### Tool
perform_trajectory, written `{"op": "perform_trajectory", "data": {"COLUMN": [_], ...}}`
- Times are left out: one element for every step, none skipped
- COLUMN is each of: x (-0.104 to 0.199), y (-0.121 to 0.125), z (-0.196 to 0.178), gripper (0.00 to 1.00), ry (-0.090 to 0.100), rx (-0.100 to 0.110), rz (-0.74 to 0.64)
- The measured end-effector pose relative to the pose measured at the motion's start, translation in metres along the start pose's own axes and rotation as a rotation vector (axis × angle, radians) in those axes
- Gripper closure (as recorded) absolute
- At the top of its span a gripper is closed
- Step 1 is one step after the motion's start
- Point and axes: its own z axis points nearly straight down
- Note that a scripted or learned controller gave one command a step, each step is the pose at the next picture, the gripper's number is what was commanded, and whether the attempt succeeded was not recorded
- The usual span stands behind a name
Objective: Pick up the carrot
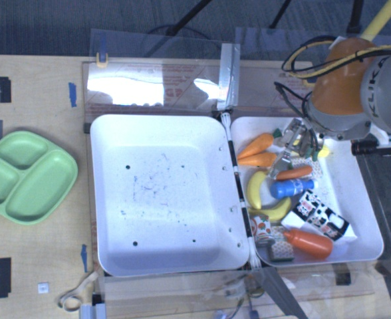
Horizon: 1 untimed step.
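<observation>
Your hand [294,143] hovers just right of the carrot [257,151] in the right bin [365,198]; I cannot tell its grip state, and it may snag the crowding banana [265,198]

The two shallow plastic bins [162,138] were white. In the right bin, the long pointed carrot [257,145] was orange, the curved banana [259,195] was yellow, and a small round bottle [286,189] was blue. A little box [320,216] had black and white patches. The three-part plate [26,175] was light green on the pale wooden tabletop [36,258].
</observation>
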Motion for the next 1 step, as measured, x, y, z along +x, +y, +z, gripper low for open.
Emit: {"op": "perform_trajectory", "data": {"x": [0.0129], "y": [-0.0082], "z": [-0.065], "gripper": [0.0], "ry": [0.002], "rx": [0.003], "rz": [-0.116]}}
